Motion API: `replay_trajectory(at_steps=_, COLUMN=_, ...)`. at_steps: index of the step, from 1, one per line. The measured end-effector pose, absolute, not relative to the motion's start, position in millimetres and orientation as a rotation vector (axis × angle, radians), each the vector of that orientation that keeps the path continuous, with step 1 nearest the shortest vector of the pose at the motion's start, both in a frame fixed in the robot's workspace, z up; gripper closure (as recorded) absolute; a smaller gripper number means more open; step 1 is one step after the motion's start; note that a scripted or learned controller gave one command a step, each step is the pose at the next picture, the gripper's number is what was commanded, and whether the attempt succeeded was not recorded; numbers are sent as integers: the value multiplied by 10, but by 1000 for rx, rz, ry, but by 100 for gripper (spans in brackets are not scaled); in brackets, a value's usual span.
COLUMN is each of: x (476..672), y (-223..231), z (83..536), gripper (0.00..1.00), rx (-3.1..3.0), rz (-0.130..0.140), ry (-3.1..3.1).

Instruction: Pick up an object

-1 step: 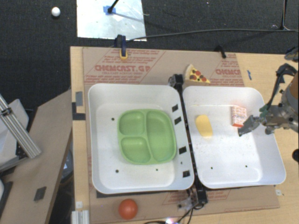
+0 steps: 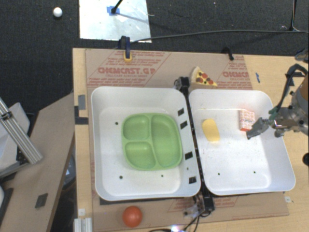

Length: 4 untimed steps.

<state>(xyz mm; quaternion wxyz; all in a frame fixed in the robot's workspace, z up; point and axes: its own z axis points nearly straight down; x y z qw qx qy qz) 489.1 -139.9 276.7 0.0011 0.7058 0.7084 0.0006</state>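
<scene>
Pink-and-white packet (image 2: 246,118) is the likeliest pick: it lies in the right bin (image 2: 251,178), toward the far right part of the floor, with a yellow block (image 2: 210,130) to its left and apart from it.

Camera view. My end effector (image 2: 256,128) comes in from the right edge and sits low over the right bin, its dark tip just beside the packet's near right corner. Cannot tell whether the fingers are apart or together; they read as one dark shape. Nothing visibly between them, so I judge this the approach step, grasp not yet made. Next move calls for shifting a little toward the packet to centre over it, then coming down square; the packet looks flat and could slide away if only clipped at the corner.

Surface: both bins sit side by side on a cardboard sheet on the worktop (image 2: 79,129). Left bin (image 2: 104,129) holds a green divided tray (image 2: 152,140). Pizza-slice toy (image 2: 203,78) lies on the cardboard behind the bins; orange ball (image 2: 132,216) in front.

Room: dark floor beyond, shiny sheet (image 2: 113,13), small white ball (image 2: 58,12).
</scene>
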Motion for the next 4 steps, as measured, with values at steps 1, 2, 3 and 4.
replay_trajectory(at_steps=1, x=4937, y=-1404, z=2150, gripper=0, rx=2222, rz=-3, ry=2225)
replay_trajectory(at_steps=2, x=4908, y=-1309, z=1670, gripper=0, rx=2221, rz=-1, ry=2225)
replay_trajectory(at_steps=3, x=4928, y=-1201, z=1143, gripper=0, rx=2223, rz=-2, ry=2225)
replay_trajectory(at_steps=4, x=4944, y=-1213, z=1277, gripper=100, rx=2219, rz=3, ry=2221)
